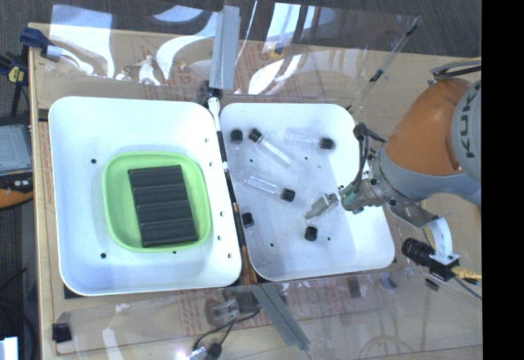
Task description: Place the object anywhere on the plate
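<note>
**Vials lie at ten o'clock from the claw; plate waits far left**

Start at the left bin (65,186): the green plate (115,223) sits in it, carrying a dark ridged block (162,204). Move right into the right bin (372,256) — clear vials with black caps are scattered there. The nearest vial (270,186) lies toward ten o'clock from the gripper (321,207), its long axis running ten to four. You can't tell whether the claw is open or closed; nothing visibly sits in it. The arm (426,146) reaches in from three o'clock, its wrist angled low — the plate lies well apart at nine o'clock.
</note>
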Robot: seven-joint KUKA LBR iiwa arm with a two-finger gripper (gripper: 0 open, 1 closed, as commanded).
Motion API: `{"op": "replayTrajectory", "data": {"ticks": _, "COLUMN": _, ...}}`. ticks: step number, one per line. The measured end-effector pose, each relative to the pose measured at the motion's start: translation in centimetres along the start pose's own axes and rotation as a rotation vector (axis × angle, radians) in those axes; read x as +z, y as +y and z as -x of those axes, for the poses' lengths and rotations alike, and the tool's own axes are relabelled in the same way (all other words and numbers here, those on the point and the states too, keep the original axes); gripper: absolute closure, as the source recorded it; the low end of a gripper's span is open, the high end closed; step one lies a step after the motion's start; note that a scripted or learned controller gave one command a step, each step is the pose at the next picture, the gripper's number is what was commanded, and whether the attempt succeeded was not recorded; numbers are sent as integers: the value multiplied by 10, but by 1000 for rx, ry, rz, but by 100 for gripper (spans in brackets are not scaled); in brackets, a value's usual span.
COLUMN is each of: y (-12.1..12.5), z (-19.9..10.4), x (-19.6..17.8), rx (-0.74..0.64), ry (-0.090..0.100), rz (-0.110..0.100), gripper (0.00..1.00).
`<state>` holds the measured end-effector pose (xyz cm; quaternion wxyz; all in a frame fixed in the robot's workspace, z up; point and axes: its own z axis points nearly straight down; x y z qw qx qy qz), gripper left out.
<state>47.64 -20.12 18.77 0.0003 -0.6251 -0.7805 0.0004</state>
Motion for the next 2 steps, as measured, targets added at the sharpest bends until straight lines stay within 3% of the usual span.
{"op": "replayTrajectory", "data": {"ticks": 1, "y": -2, "z": 10, "x": -37, "rx": 33, "ry": 1, "rz": 0, "gripper": 0}}
{"op": "replayTrajectory", "data": {"ticks": 2, "y": -1, "z": 9, "x": -175, "rx": 34, "ry": -1, "rz": 2, "gripper": 0}}
